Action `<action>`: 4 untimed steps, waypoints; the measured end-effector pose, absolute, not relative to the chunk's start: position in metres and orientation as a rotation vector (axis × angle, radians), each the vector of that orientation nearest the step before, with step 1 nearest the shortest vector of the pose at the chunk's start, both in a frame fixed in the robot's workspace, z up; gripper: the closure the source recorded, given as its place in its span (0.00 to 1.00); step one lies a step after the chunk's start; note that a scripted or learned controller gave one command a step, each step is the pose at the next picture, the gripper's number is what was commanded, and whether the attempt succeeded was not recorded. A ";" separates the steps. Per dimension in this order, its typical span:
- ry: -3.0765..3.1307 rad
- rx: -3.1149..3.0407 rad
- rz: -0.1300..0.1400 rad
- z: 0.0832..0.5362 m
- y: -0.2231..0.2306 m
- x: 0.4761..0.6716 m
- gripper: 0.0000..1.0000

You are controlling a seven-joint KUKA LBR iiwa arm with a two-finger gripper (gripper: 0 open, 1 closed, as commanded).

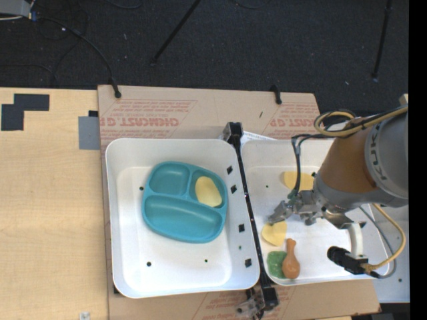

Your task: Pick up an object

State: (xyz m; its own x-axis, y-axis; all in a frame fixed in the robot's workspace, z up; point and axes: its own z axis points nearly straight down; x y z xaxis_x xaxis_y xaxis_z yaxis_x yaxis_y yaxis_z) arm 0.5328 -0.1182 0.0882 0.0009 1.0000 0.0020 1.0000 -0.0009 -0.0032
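My gripper (279, 214) hangs low in the right bin (267, 155), near its left wall. Just below it lies a pale yellow piece (274, 233), close to the gripper; I cannot tell whether they touch. A second yellow piece (289, 179) lies behind the gripper, partly hidden by the arm. At the bin's front edge an orange-brown drumstick-shaped toy (291, 259) rests against a green piece (275, 265). Nothing shows held in the gripper.
The left bin (127, 259) holds a teal divided plate (180, 209) with a yellow item (208, 191) in its upper right compartment. A black divider (243, 212) separates the bins. The arm's grey and orange body (360, 165) covers the right bin's right half.
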 end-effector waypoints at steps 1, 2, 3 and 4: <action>-2.212 -2.223 -0.002 0.099 -0.118 0.533 1.00; -2.217 -2.227 -0.001 0.158 -0.125 0.528 1.00; -2.225 -2.221 -0.003 0.215 -0.122 0.538 1.00; -2.221 -2.219 0.001 0.222 -0.123 0.538 1.00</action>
State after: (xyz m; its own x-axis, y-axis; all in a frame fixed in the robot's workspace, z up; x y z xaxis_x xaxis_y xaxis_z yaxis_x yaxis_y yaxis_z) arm 0.5379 -0.1228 0.2224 -0.0011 1.0000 0.0007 1.0000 0.0011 -0.0018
